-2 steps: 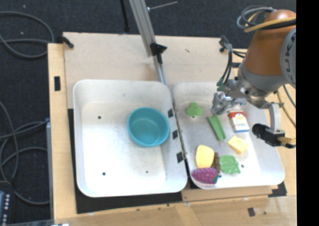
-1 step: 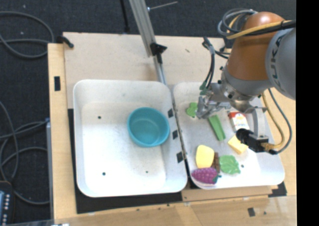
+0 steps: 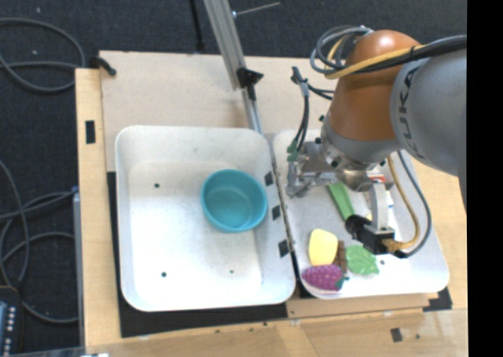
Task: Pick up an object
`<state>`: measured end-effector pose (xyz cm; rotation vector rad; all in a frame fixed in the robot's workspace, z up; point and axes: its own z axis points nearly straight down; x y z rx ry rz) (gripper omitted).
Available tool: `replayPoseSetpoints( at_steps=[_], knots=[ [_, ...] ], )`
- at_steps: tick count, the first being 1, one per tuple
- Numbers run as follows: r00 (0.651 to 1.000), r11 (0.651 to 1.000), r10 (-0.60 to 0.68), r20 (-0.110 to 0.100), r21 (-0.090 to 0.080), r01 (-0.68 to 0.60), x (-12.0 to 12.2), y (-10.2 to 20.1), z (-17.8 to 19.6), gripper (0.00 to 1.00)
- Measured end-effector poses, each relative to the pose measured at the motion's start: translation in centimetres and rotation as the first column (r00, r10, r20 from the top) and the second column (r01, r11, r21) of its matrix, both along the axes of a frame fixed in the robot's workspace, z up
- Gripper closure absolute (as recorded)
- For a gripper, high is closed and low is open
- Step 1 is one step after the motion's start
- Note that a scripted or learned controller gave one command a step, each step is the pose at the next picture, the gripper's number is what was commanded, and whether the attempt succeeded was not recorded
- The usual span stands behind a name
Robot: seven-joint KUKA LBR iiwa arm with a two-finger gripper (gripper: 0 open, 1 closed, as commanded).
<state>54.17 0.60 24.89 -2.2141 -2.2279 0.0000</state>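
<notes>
My gripper [image 3: 299,175] hangs over the left part of the right bin [image 3: 428,269], close to the wall between the two bins, under the orange band of the arm. A long green stick [image 3: 342,200] lies just to its right, partly under the wrist. Nearer the front edge sit a yellow block [image 3: 322,246], a purple bunch of grapes [image 3: 323,276] and a green leafy piece [image 3: 362,260]. The left bin [image 3: 149,269] has a teal bowl [image 3: 233,200] in it. Nothing shows between the gripper's tips.
A slanted metal pole [image 3: 226,29] rises behind the bins, and its foot meets the divider. Cables run from the wrist over the right bin's right side. The bench [image 3: 157,88] is bare wood behind the bins.
</notes>
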Motion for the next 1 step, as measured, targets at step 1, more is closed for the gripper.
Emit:
replayPoseSetpoints(
  at_steps=[1],
  knots=[
    [1.000,1.000,0.001,0.000,0.000,-0.001,-1.49,5.22,-0.56,1.00]
  ],
)
